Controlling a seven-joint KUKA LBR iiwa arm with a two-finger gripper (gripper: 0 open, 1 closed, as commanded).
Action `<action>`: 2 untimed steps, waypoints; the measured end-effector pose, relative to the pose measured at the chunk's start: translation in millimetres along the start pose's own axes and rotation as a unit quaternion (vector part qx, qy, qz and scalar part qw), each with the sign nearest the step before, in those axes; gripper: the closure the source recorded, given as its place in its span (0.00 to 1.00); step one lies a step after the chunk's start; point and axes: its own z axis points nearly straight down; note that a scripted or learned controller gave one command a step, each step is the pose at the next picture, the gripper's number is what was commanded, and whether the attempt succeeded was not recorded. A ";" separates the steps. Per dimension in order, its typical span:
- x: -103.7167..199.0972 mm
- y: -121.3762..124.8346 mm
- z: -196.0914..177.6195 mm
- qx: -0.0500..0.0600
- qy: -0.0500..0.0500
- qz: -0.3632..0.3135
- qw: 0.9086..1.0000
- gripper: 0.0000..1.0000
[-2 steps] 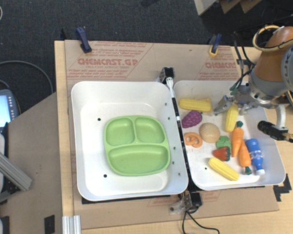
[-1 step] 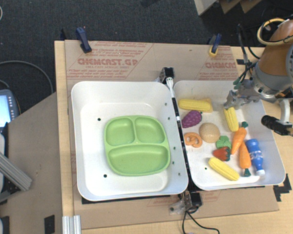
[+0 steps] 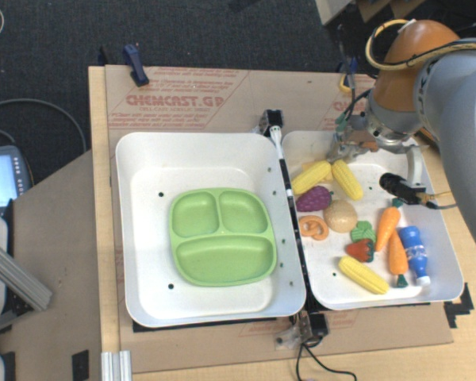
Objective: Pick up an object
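Observation:
The right bin (image 3: 436, 288) holds several toy foods: a yellow banana (image 3: 310, 178), a corn cob (image 3: 347, 179), purple grapes (image 3: 314, 199), a beige potato (image 3: 341, 215), an orange pretzel (image 3: 313, 228), a strawberry (image 3: 360, 248), two carrots (image 3: 387, 227) (image 3: 397, 254), a blue bottle (image 3: 413, 252) and a second corn cob (image 3: 363, 276). My gripper (image 3: 346, 149) hangs over the back of this bin, just above the far end of the first corn cob. Nothing shows as held.
The left bin (image 3: 135, 213) holds a green divided plate (image 3: 220, 236). A black clamp (image 3: 271, 121) sits at the back between the bins. The grey arm with its orange band (image 3: 408, 62) covers the right bin's back right corner.

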 end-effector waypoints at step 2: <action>3.0 -102.7 -116.4 0.014 0.004 0.006 1.000 1.00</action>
